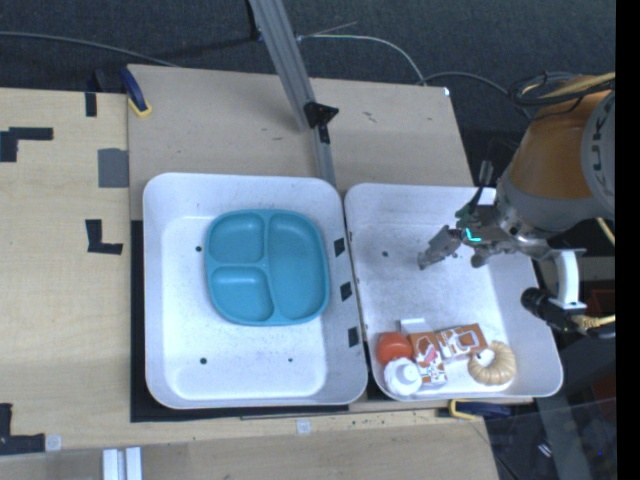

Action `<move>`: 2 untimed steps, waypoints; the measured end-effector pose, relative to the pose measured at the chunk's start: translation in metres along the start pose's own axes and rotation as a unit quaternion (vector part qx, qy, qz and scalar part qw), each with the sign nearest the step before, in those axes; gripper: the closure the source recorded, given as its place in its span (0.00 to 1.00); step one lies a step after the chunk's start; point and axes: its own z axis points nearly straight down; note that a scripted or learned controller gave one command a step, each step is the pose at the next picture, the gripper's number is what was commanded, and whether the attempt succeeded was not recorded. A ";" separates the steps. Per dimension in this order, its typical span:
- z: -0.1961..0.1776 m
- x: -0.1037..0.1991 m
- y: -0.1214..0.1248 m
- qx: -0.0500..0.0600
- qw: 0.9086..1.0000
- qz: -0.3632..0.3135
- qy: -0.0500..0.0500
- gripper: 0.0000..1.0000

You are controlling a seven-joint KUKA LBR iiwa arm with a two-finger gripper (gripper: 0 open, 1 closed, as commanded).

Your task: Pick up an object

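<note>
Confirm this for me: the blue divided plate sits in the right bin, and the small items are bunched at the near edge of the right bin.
Not quite. The camera view shows the blue divided plate in the left bin, not the right one. The rest stands: the small items are bunched at the near edge of the right bin.

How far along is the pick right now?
Nothing looks picked yet. The gripper hangs over bare floor in the right bin, with nothing between its jaws. The items, a red piece, a packet and a tan ring, lie clustered at the bin's near edge. Left: move there, grasp, lift.
</note>
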 end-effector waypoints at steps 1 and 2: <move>0.054 -0.008 -0.008 0.003 1.000 0.001 0.000 0.00; 0.107 -0.007 -0.009 0.001 1.000 0.001 0.000 0.00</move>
